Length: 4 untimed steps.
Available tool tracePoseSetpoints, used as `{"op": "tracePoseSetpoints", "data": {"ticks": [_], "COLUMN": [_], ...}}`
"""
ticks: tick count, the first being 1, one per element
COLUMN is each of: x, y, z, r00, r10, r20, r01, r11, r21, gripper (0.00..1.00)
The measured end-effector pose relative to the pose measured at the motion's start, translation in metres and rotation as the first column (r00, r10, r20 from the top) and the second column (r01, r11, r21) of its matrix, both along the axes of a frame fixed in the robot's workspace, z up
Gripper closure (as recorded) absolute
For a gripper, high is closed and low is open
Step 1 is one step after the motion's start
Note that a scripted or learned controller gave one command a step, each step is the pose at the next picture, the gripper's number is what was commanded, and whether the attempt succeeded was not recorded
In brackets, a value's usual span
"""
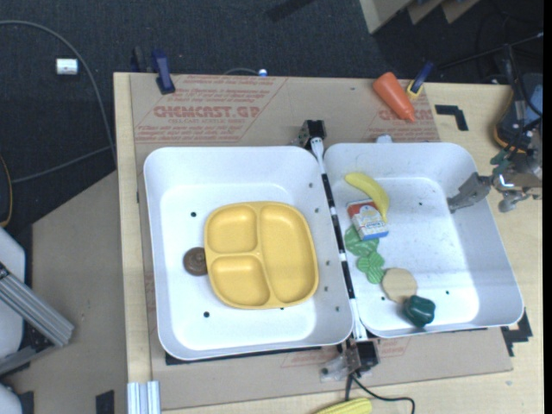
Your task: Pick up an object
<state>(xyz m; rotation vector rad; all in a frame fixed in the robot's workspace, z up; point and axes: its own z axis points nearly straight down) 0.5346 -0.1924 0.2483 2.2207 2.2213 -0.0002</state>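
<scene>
Nearest us, by the front edge of the right bin (492, 257), we see a dark green block (420, 310) touching a tan disc (398, 282), with green leaves (366, 250), a small carton (368, 220) and a banana (368, 189) lined along its left wall. The gripper (470, 192) hangs at the bin's right rim, holding nothing. We judge the banana light, firm and a little slick, best pinched across its middle.

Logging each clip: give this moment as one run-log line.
gripper: over right bin's right rim | holding: nothing visible | banana, carton: by left wall | yellow tray: left bin
</scene>
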Motion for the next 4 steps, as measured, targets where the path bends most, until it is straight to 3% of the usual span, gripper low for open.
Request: {"op": "tracePoseSetpoints", "data": {"ticks": [1,2,3,4], "x": [-0.007,0.096,0.092,-0.020], "y": [0.078,0.091,0.027,0.063], "z": [-0.137,-0.164,-0.119,-0.096], "r00": [1.000,1.000,1.000,1.000], "r10": [0.000,0.001,-0.001,-0.001], "r20": [-0.003,0.001,0.003,-0.002], "r01": [0.000,-0.001,0.001,0.001], "r11": [1.000,1.000,1.000,1.000], "r21": [0.002,0.000,-0.002,0.002], "gripper": [0.00,0.00,0.00,0.00]}}
